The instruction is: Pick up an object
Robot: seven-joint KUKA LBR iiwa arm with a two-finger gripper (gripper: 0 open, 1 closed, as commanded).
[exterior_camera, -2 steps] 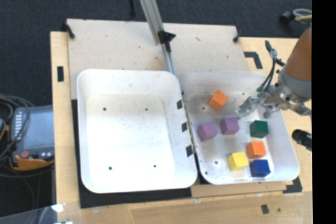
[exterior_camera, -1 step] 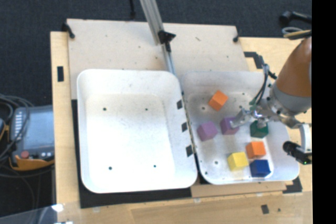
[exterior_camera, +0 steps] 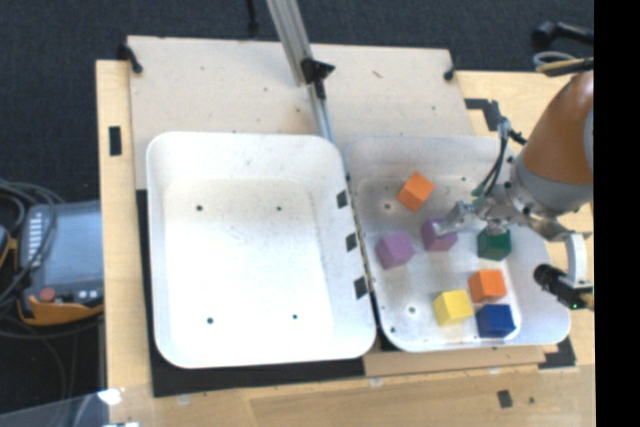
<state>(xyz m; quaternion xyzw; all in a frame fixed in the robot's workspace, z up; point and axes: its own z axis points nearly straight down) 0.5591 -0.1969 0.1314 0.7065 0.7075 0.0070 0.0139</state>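
the claw (exterior_camera: 470,218) hangs by a purple block (exterior_camera: 437,235); its opening i cannot tell. the block looks light and stiff, best pinched across flat sides.

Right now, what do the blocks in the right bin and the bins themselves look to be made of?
The yellow block and blue block: flat, matte, evenly coloured faces, probably painted wood or foam; too small to settle. The right bin and left bin: smooth white rounded walls, likely moulded plastic, speckled with dark marks.

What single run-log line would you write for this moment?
stage: reaching | hand: in right bin, beside purple block and green block | held: nothing seen | left bin: untouched
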